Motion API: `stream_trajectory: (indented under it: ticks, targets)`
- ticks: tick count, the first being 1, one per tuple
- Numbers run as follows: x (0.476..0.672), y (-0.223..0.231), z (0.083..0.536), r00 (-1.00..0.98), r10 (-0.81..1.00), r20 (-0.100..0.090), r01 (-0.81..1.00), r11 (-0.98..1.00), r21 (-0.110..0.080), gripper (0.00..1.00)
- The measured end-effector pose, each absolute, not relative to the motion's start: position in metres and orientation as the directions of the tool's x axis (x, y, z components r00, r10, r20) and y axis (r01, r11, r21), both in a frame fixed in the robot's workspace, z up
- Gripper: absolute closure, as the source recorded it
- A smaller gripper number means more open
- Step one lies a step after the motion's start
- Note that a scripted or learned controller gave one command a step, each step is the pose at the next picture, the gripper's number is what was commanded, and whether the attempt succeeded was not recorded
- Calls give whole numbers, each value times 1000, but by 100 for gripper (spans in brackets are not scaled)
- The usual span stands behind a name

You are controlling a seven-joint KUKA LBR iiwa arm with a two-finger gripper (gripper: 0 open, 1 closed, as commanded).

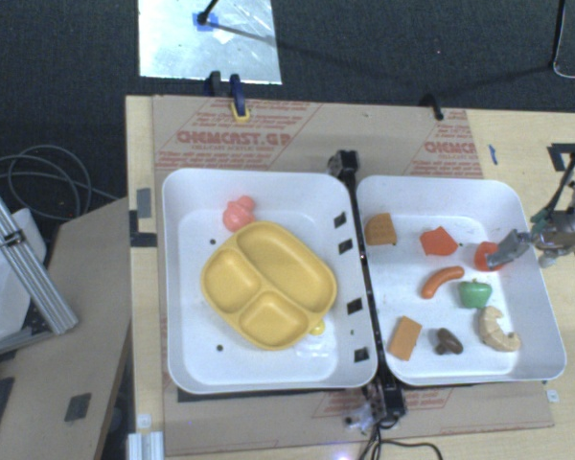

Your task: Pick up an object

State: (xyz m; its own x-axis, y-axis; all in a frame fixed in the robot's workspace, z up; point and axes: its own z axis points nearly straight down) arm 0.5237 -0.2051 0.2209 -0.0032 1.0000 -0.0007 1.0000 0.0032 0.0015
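Note:
The right bin [522, 209] holds several toy foods: a brown block [380, 229], a red-orange wedge [439, 241], an orange sausage [444, 280], a green pepper [475, 293], a beige croissant [498, 330], a dark brown lump [448, 342] and an orange block [404, 337]. A small red piece [484, 256] lies near the bin's right side. My gripper [504, 253] reaches in from the right edge, low over that bin, with its tip right against the red piece and partly covering it. I cannot make out whether the piece is held.
The left bin [187, 257] carries a yellow divided plate [268, 284] and a pink item [238, 213] at its upper left. A black divider with clips [355, 286] runs between the bins. A shiny sheet [209, 25] lies beyond the bench, and cables trail at left.

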Motion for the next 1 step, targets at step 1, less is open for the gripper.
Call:
stream_trajectory:
  ticks: [1]
  targets:
    - [488,-147,369,-10,1000,-2,1000,10,19,0]
